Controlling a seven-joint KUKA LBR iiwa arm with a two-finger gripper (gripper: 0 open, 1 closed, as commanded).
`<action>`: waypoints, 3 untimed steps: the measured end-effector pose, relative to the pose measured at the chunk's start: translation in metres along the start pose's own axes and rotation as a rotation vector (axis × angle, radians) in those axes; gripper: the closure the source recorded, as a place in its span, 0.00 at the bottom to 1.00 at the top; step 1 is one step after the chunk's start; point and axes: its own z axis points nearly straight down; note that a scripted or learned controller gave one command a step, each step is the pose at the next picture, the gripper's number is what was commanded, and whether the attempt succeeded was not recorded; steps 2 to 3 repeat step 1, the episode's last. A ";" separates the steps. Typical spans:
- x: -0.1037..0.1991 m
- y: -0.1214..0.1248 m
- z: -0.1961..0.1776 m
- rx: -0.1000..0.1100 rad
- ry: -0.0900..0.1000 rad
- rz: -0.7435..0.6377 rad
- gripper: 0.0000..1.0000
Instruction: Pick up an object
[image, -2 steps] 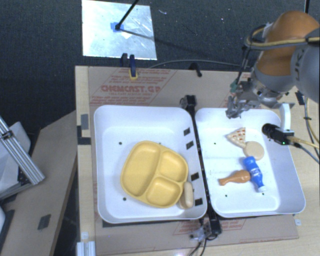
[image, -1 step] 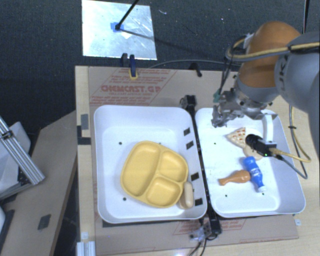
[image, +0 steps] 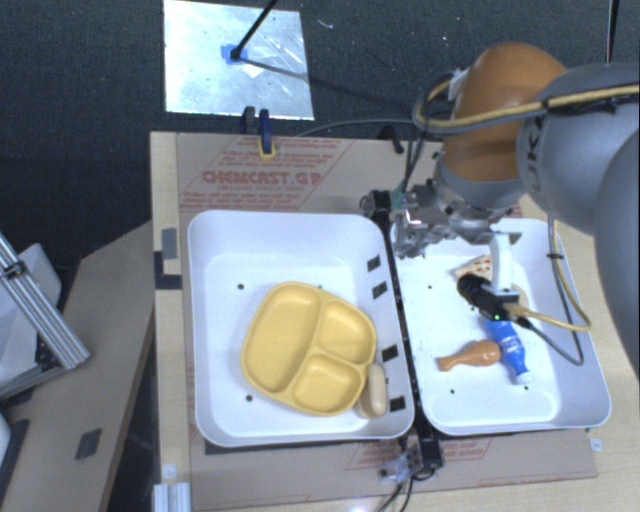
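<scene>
Hovering over the right bin (image: 575, 400), the gripper (image: 412, 236) sits near its top-left corner, nothing held; can't tell its state. Brown drumstick toy (image: 470, 355) and blue bottle (image: 511, 352) lie just beside each other mid-bin. Approach step; next needs descent onto one.

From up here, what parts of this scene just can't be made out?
- Gripper: the arm's wrist covers it in the camera view, so its finger state is unreadable.
- Right bin: its far end lies under the arm.
- Flat tan item: partly hidden by the arm's hardware.
- Blue object: too small to identify.
</scene>
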 end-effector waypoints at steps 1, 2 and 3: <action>0.053 -0.006 0.006 0.000 -0.001 0.000 1.00; 0.053 -0.006 0.006 0.000 -0.001 0.000 1.00; 0.053 -0.006 0.006 0.000 -0.001 0.000 1.00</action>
